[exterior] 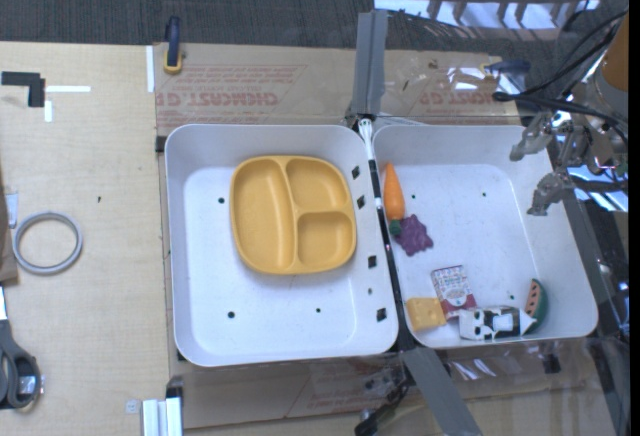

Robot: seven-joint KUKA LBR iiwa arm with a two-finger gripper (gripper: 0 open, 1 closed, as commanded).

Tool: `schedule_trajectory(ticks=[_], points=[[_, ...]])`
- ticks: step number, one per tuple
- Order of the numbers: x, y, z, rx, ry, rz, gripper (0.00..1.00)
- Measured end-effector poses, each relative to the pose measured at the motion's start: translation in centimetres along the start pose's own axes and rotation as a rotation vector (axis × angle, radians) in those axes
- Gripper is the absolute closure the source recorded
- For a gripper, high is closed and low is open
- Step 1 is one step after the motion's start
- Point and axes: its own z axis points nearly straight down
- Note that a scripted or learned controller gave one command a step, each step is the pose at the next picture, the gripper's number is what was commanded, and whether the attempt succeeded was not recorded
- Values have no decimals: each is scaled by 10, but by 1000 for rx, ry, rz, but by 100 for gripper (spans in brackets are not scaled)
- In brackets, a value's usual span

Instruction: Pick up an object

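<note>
The right bin (480, 224) holds several small items. An orange carrot (393, 190) lies along its left wall, with a purple grape bunch (412, 234) just below it. Near the front are a red-and-white packet (452, 286), a yellow block (425, 312), a black-and-white toy (490, 323) and a watermelon slice (537, 304). My gripper (537, 167) hangs over the bin's far right side, well away from all of them. It is open, with nothing between its fingers.
A yellow divided plate (293, 214) lies in the left bin (200, 304). On the bench to the left are a grey ring (44, 242) and scissors (15, 374). Cables and the arm crowd the upper right.
</note>
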Motion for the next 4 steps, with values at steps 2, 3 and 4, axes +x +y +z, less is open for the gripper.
schedule_trajectory(ticks=[2, 3, 4], points=[[8, 95, 135, 0, 1, 227, 0], [-9, 103, 127, 1, -1, 231, 0], [-43, 106, 135, 1, -1, 174, 0]])
